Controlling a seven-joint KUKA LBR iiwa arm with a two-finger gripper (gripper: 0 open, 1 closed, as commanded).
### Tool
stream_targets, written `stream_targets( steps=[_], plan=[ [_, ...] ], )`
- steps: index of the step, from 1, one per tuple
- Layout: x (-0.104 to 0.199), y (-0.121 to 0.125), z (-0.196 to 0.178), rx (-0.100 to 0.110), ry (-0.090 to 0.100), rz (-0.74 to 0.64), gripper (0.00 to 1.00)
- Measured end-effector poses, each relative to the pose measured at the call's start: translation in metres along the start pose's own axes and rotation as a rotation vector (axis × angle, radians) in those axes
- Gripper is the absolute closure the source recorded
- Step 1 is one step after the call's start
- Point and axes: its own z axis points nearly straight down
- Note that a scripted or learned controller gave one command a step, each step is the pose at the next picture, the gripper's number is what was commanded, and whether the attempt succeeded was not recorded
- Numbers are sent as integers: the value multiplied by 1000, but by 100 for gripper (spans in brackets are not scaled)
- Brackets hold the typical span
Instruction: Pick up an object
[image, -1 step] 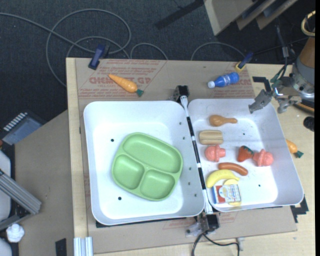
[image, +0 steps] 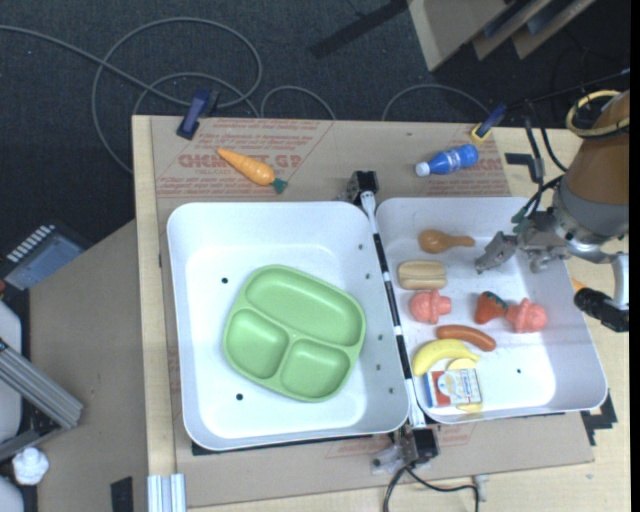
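My gripper (image: 515, 258) hangs over the far right part of the right bin (image: 560, 385), fingers spread and pointing down, nothing between them. Just below it lie a red strawberry (image: 489, 307) and a pink toy (image: 527, 316). To its left are a tan chicken leg (image: 445, 240) and a hot dog bun (image: 422, 273). Further down the bin lie another pink toy (image: 430, 306), a red sausage (image: 465, 337), a yellow banana (image: 445, 354) and a small carton (image: 460, 388).
The left bin (image: 200, 240) holds a green divided plate (image: 292, 332). On the bench behind the bins lie a carrot (image: 250, 165) and a blue bottle (image: 450, 160). A black divider rail (image: 385, 290) runs between the bins.
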Motion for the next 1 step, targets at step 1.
stream_targets(
  steps=[1],
  plan=[
    [39,-38,53,1,0,-1,0]
  ],
)
